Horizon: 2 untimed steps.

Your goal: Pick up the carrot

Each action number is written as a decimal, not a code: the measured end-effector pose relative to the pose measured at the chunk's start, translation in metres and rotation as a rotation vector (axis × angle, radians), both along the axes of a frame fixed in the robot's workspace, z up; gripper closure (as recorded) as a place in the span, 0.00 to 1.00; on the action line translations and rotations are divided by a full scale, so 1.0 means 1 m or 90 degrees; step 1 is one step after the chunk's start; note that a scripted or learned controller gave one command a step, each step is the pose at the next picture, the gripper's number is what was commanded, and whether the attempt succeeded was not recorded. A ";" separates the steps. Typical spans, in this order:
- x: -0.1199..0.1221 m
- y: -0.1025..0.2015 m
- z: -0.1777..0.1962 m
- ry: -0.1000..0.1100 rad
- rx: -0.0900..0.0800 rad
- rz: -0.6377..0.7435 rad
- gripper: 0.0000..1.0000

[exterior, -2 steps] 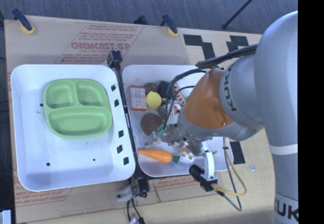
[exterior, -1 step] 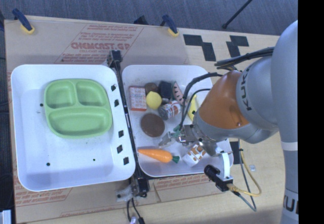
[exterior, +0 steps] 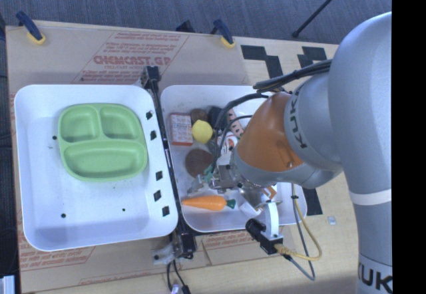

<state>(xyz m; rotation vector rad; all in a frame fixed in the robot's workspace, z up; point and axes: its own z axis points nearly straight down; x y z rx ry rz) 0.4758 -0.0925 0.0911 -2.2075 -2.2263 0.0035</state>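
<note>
Grey arm (exterior: 359, 126) reached in from the right and bent down over the right bin (exterior: 174, 96), its orange band (exterior: 266, 140) sitting above the wrist and covering much of that bin's middle. Tool (exterior: 223, 183) hung low at the wrist's lower left, just above the carrot — whether it stood wide or narrow could not be told, the wrist body hiding it.

Carrot (exterior: 204, 203) lay flat along the near edge of the right bin, orange with a green tip pointing right, just below the tool and apart from the other items. Nothing was seen gripped.

Crowded around the wrist: a yellow ball (exterior: 202, 130) toward the bin's upper left, a brown round object (exterior: 197, 161) below it, a small red-and-white packet (exterior: 180, 129) beside the ball on its left, and a dark object (exterior: 200, 115) above. Cables (exterior: 299, 246) trailed from the wrist over the bin's front rim.

Left bin (exterior: 40, 219) held a green divided plate (exterior: 102, 141). Both bins sat on a cardboard-covered desk (exterior: 100, 53).
</note>
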 end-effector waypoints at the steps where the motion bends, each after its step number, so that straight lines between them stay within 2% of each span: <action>1: 0.000 0.000 0.010 0.001 0.000 0.003 1.00; 2: 0.001 -0.068 0.155 -0.004 -0.002 -0.002 1.00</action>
